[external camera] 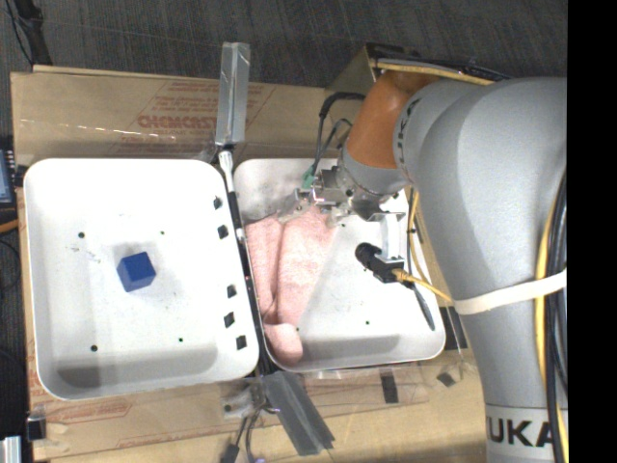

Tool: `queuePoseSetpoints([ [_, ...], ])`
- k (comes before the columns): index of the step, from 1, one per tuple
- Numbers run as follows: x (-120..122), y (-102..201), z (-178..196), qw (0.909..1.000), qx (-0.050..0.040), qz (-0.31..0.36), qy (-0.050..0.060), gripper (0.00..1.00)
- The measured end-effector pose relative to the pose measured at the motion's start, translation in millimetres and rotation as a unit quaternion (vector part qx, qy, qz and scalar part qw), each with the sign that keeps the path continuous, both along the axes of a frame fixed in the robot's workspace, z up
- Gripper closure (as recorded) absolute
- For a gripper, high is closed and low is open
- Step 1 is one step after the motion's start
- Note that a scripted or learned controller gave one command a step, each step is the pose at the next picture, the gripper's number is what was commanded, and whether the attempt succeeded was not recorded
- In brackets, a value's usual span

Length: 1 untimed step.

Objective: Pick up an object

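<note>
A pink cloth (285, 278) lies crumpled along the left side of the right bin (371, 336), from the back to the front wall. A small blue cube (137, 270) sits in the left bin (58, 210), left of its middle. My gripper (323, 199) is down at the back of the right bin, right over the cloth's far upper edge. The wrist hides its fingertips, and nothing shows between them.
A grey metal bar (231, 95) stands up behind the divide between the bins. The big grey arm (492, 210) covers the right bin's right side. Cardboard (116, 114) lies under both bins.
</note>
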<state>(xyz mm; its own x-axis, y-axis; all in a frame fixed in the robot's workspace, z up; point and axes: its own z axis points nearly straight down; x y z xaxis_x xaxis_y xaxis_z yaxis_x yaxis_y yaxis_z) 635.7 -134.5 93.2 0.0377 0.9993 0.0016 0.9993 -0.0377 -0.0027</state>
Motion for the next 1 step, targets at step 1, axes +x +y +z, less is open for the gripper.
queuePoseSetpoints([
  [1,-85.0,-15.0,23.3,0.9987,-0.0001,0.051,0.000,0.00],
])
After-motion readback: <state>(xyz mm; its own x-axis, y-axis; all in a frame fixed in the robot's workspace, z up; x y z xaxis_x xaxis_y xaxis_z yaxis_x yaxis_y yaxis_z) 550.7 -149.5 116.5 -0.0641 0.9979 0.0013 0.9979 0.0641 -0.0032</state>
